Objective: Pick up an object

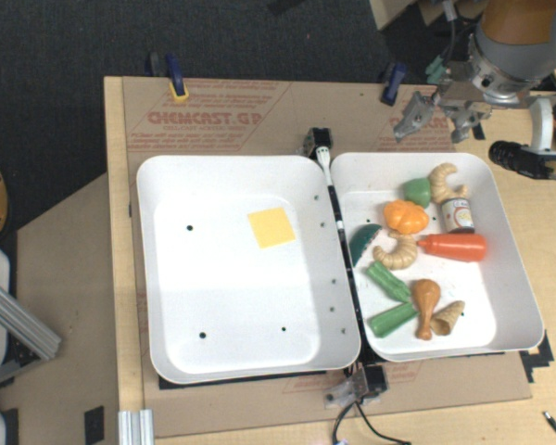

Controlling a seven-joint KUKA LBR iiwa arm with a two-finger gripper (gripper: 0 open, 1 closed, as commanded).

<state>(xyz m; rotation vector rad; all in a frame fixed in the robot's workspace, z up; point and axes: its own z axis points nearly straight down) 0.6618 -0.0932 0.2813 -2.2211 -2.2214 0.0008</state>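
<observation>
My gripper (437, 124) hangs above the far edge of the right bin (514, 290), its two fingers spread open with nothing between them. Below it the right bin holds toy food: an orange fruit (406, 216), a green piece (416, 191), a beige curled piece (441, 181), a small bottle (457, 213), a red-orange carrot (454, 246), a dark teal piece (361, 242), a tan curled piece (398, 254), two green sticks (389, 299), a drumstick (426, 302) and a small cone (448, 315). A yellow square (271, 227) lies in the left bin (167, 276).
Both bins sit on a cardboard sheet (232, 114) held by blue clamps (175, 74) at the far edge. A black clip (317, 142) sits where the bins meet at the back. Cables lie at the front edge.
</observation>
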